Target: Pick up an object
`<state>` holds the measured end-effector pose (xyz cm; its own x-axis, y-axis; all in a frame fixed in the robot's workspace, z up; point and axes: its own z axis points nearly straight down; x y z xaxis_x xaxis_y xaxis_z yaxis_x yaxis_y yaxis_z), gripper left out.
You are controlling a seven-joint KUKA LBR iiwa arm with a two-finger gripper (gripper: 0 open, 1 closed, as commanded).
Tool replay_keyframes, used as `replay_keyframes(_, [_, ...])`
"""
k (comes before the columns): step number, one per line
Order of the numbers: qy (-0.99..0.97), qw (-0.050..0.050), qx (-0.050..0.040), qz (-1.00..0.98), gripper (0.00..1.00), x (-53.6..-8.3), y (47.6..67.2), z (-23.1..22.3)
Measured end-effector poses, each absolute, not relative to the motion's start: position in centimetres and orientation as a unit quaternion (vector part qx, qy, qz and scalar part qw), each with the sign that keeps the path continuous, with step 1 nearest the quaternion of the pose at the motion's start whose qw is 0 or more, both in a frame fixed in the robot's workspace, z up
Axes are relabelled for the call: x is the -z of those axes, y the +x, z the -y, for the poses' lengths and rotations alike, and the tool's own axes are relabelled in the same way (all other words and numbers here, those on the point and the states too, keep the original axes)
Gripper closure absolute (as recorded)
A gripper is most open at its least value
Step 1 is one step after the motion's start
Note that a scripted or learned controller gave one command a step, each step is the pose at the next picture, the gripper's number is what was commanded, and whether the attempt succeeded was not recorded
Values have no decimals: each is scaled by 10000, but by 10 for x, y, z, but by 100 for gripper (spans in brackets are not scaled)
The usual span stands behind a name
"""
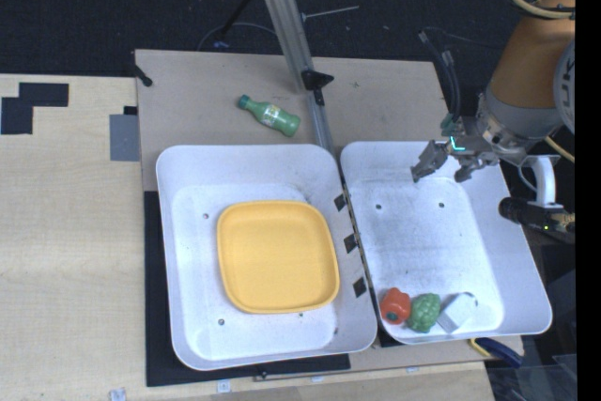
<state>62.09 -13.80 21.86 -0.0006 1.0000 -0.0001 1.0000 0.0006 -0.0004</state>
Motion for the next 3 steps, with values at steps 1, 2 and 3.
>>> replay_keyframes(1, [-7069, 2, -2, 7073, 0, -219, 621, 138])
replay_keyframes(2, [-7067, 23, -18, 7075, 0, -155, 619, 134])
replay_keyframes(3, [-7070, 18, -13, 7072, 0, -111, 621, 129])
